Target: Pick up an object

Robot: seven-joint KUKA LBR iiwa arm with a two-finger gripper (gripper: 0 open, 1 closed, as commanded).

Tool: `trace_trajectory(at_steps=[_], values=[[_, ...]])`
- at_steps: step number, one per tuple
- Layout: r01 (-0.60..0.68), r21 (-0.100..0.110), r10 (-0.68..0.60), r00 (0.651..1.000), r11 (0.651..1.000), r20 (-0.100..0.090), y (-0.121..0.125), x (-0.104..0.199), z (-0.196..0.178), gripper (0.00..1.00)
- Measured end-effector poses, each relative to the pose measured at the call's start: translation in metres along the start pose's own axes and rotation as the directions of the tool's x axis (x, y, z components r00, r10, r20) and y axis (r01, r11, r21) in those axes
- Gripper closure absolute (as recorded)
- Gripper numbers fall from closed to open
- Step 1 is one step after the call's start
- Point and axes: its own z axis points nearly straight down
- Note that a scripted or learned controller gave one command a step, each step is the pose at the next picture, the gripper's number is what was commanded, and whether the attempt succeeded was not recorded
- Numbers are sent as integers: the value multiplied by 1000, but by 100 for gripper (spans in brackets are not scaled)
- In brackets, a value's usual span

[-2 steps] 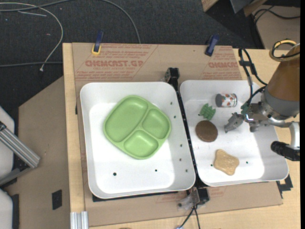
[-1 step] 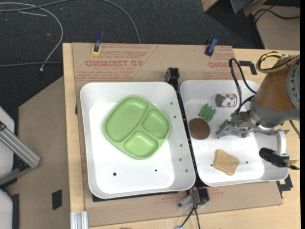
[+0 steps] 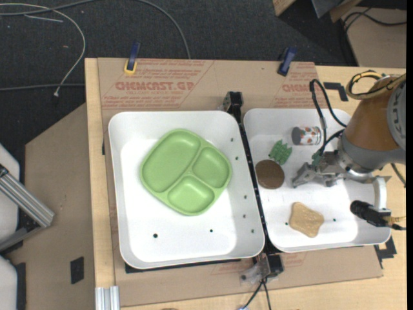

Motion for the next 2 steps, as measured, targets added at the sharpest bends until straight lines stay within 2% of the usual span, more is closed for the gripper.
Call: trace_trajectory(at_steps=[1, 2], values=[[0, -3, 0, 1000, 1000, 0, 1, 0, -11, 100], [1, -8, -1, 1000, 1000, 4, 4, 5, -56, 100]])
